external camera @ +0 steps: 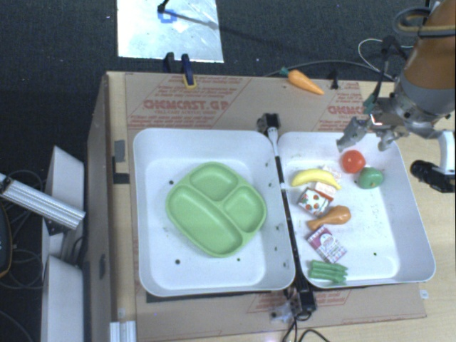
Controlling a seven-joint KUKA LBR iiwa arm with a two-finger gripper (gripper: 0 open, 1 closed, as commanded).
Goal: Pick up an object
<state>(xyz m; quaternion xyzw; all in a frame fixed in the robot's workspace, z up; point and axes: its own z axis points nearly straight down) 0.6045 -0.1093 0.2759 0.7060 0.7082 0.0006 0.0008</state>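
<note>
Currently the gripper [370, 135], fingers spread and holding nothing, hangs just above a small red tomato [353, 162] at the right bin's [399, 258] upper edge, likely light, smooth, round plastic, best pinched across its middle.

green tray [216, 219]: matt plastic | right bin [406, 241]: smooth white plastic | tomato [353, 162]: glossy

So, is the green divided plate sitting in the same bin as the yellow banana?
No, the green divided plate lies in the left white bin, while the yellow banana lies in the right white bin.
</note>
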